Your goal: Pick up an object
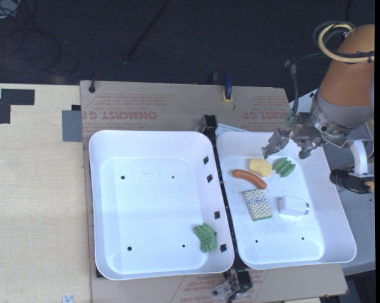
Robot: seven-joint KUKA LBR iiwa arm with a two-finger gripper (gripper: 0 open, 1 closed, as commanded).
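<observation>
- A pale wooden worktop (32,188) seen from above at a slant, with a brown cardboard sheet (152,109) lying on it under two shallow white plastic bins set side by side.
- The left-hand white bin (108,150) holds one thing — a small bumpy green toy (205,237), near its lower right corner.
- The right-hand white bin (332,232) holds five small things, all in its upper and middle part.
- A yellow block-shaped piece (261,167) sits near the top, with a small green leafy piece (283,166) just beside it on the right.
- An orange-red sausage-shaped toy (249,178) lies slantwise just below and left of the yellow block.
- A small flat packet with a speckled green and white face (257,204) lies below the sausage.
- A white, rounded object (293,206) lies to the right of the packet; it blends with the bin floor, so its shape is hard to make out.
- The grey robot arm with an orange upper part (348,74) reaches in from the right edge.
- Its two-finger pincer (290,144) hangs above the top of the right bin — fingers spread apart, nothing between them, just above the yellow block and green piece.
</observation>
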